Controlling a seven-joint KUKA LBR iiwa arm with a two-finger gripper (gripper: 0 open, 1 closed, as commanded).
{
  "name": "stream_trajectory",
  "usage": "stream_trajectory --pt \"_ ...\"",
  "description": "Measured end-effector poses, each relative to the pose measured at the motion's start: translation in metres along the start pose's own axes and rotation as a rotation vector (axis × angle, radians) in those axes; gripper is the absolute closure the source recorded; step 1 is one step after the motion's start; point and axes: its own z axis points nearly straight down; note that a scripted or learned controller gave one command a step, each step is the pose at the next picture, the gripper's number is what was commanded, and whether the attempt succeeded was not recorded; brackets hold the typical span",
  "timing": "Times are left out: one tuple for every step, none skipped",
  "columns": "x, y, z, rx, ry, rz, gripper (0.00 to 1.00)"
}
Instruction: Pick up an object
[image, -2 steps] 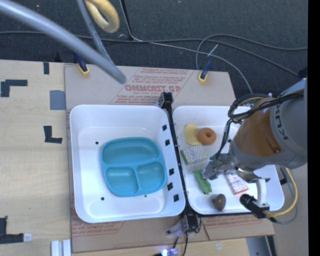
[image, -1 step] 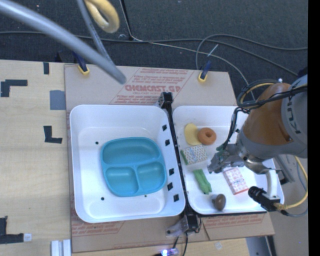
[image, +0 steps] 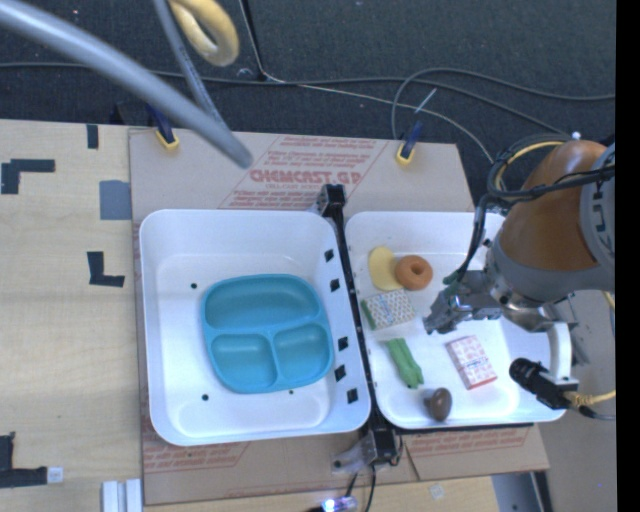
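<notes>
The right bin (image: 400, 225) holds a brown donut (image: 413, 271) overlapping a yellow piece (image: 382, 266), a white-green mesh item (image: 390, 309), a green object (image: 405, 361), a small dark brown lump (image: 438, 403) and a red-patterned white card (image: 471, 361). My gripper (image: 441, 316) hangs over the bin's middle, right of the mesh item and just above-left of the card. Nothing shows between its fingers.
The left bin (image: 160, 300) holds a blue three-compartment tray (image: 267, 332). A black divider clip strip (image: 343, 300) runs between the bins. Cables (image: 440, 90) lie behind the bench, and a black fitting (image: 540, 383) of the arm overhangs the right bin's near right corner.
</notes>
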Motion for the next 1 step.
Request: stream_trajectory --pt "0.0000 0.0007 -0.0247 0.002 0.000 0.001 1.00"
